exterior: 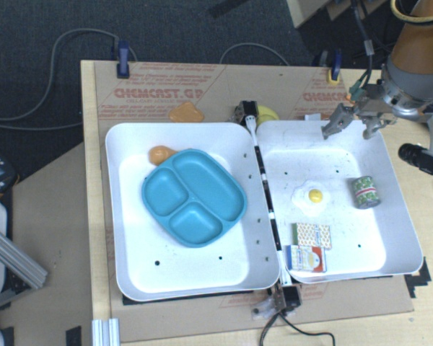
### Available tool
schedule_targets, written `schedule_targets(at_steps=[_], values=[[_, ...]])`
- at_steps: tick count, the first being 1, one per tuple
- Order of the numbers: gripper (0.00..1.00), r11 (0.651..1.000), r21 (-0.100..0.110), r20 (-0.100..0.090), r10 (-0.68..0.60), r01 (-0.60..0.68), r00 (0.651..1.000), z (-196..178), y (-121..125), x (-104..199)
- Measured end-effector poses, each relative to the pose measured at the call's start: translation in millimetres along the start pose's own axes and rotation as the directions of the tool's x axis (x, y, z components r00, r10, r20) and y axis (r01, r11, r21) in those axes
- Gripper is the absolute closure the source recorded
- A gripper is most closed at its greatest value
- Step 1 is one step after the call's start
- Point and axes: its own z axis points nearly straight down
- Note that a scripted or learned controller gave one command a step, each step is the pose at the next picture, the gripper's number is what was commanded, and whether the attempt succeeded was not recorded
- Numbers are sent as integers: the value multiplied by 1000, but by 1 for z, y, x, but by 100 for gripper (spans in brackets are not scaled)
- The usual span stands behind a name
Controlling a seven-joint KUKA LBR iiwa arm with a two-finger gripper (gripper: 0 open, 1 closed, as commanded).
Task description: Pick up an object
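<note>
two white bins sit side by side on the bench. the left bin [130, 251] holds a blue tray [193, 196] with three compartments, lying at a slant, and an orange lump [159, 153] just past the tray's far-left corner, touching or nearly touching it. the right bin [390, 244] holds a toy fried egg [312, 197] near its middle, a small green can [365, 192] on its side to the right of the egg, and a flat carton [309, 247] near the front edge. the three lie apart from each other.

the gripper [356, 122] hangs over the far edge of the right bin, with the arm [418, 49] coming in from the upper right. its two fingers [337, 122] are spread apart with nothing between them, well clear of the egg, can and carton.

behind the bins, on the board, lie another orange piece [185, 112] and a yellow thing [265, 114] by the gap between the bins.
</note>
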Motion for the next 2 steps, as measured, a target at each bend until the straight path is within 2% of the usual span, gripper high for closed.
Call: schedule_targets(at_steps=[1, 2], values=[[0, 1000, -3, 4, 5, -5, 1000, 49, 35, -73], [0, 1000, 10, -4, 3, -3, 1000, 154, -47, -71]])
